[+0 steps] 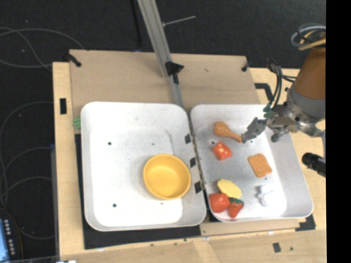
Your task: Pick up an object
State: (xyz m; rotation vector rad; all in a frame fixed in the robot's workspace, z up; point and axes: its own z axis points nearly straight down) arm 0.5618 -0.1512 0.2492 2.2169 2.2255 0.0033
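One fixed overhead camera, slanted down over both bins (88,147)

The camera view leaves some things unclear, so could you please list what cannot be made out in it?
- Gripper: dark and blurred above the right bin, so its state is unreadable.
- White object: small, pale against the bin, shape unclear.
- Strawberry: partly overlapped by the tomato.
- Arm: cut off by the right edge.

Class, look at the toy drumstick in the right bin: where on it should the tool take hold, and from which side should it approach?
Probably the thin handle end of the drumstick, coming from above. It lies flat, bulb toward the bin's upper left, narrow end pointing at the tool, with bare floor either side across its width.
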